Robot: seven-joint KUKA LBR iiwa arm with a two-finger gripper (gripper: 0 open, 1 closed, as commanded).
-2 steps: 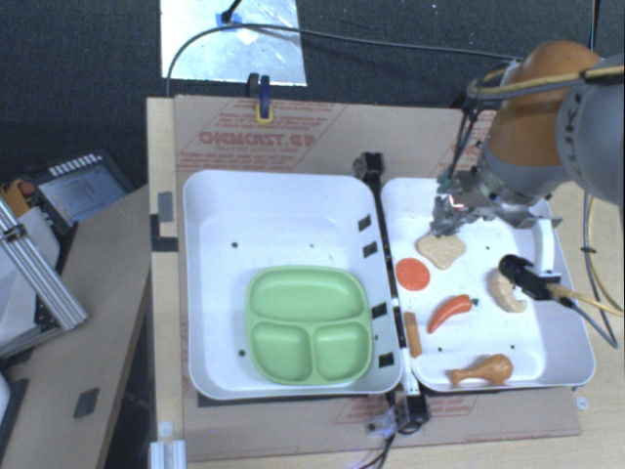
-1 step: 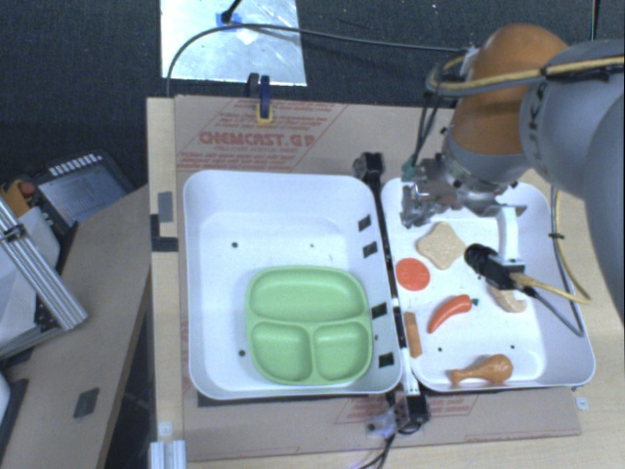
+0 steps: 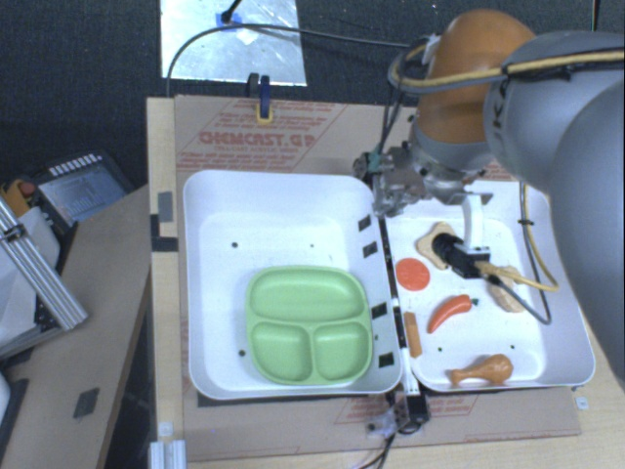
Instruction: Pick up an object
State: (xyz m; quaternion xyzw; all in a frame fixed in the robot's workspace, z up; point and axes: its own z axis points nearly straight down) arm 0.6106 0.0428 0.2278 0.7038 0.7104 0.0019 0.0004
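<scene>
Loose items to pick all lie in the right bin (image 3: pixel 532 345). A red disc (image 3: pixel 412 275) sits near the bin's left wall, mid-depth. A tan flat piece (image 3: pixel 431 239) lies just beyond it, partly hidden by robot hardware. A red pepper (image 3: pixel 449 311) lies to the near right of the disc, apart from it, tip pointing near-left. A thin orange stick (image 3: pixel 412 334) lies along the left wall, just left of the pepper. A brown drumstick (image 3: pixel 480 369) lies at the near edge, bone end to the left. A second tan piece (image 3: pixel 510 301) lies right of the pepper, under a yellow cable; its shape is unclear.

The gripper (image 3: pixel 389 201) is at the far-left corner of the right bin, above the wall shared by the two bins and beyond all the items. It touches none of them. Whether it is open or closed cannot be told, as the tips are lost in dark clutter. The grey arm (image 3: pixel 557 96) comes in from the right, with its orange band (image 3: pixel 469 52) above the wrist.

The left bin (image 3: pixel 273 218) holds a green divided plate (image 3: pixel 308 325) in its near half, right side up. Both bins rest on a printed cardboard sheet (image 3: pixel 293 130).
</scene>
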